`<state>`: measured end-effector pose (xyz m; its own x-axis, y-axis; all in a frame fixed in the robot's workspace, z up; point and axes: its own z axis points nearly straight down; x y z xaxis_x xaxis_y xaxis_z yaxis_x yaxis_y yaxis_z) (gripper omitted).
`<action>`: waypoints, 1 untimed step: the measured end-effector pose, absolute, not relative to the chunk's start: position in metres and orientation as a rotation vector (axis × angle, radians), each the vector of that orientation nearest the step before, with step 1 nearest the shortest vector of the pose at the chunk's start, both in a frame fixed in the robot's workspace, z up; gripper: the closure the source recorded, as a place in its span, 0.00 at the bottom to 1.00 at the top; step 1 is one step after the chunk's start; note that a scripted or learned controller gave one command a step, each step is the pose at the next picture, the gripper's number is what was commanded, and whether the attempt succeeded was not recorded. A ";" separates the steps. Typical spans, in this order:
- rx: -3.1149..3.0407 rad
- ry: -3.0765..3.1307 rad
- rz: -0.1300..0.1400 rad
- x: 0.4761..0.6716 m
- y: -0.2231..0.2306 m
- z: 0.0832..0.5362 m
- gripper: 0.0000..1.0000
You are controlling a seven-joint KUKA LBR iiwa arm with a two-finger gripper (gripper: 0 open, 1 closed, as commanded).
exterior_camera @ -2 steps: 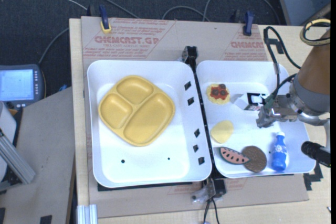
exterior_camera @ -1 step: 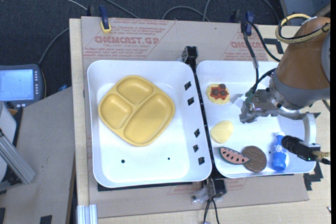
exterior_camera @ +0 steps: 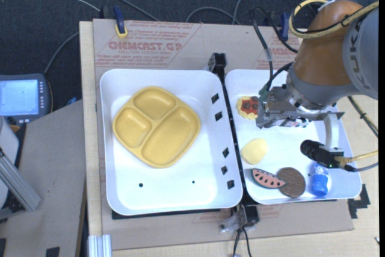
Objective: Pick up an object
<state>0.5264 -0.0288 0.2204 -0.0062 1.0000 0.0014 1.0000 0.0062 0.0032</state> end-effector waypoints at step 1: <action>2.213 2.230 0.005 0.544 0.025 0.231 1.00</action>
<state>0.5441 0.0251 0.2311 -0.0075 1.0000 0.0021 1.0000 0.0075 0.0026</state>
